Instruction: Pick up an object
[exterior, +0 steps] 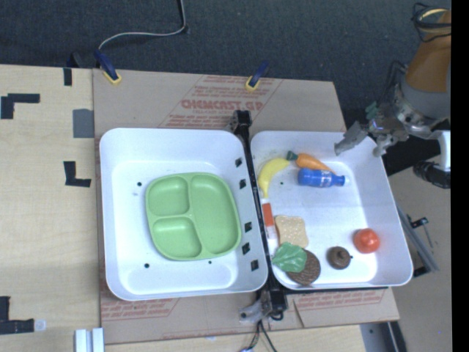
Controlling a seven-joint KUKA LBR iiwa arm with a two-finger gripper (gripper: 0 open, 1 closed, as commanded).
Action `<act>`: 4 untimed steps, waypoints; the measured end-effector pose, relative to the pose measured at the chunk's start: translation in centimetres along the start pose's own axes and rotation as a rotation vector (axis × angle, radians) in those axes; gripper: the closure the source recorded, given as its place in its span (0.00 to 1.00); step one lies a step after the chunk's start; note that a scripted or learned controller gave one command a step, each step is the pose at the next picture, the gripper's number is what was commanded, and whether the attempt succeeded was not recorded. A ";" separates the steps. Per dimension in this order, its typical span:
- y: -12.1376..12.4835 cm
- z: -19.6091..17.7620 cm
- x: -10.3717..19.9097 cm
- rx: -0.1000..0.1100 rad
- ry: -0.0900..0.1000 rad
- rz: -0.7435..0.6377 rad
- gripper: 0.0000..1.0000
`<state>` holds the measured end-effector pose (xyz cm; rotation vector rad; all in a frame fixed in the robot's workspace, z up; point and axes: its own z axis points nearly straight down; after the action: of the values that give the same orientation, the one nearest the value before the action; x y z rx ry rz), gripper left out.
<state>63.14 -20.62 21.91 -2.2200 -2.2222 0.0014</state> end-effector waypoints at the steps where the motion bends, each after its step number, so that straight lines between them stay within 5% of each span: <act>1: 3.8 13.3 6.7 -0.005 0.000 -0.002 0.00; 2: 3.8 12.3 6.6 -0.004 -0.003 -0.003 1.00; 3: 3.8 12.3 6.6 -0.003 -0.004 -0.003 0.00; 4: 0.0 13.3 9.9 -0.004 -0.006 0.001 0.00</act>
<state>63.11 -10.70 8.64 -2.2266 -2.2255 0.0029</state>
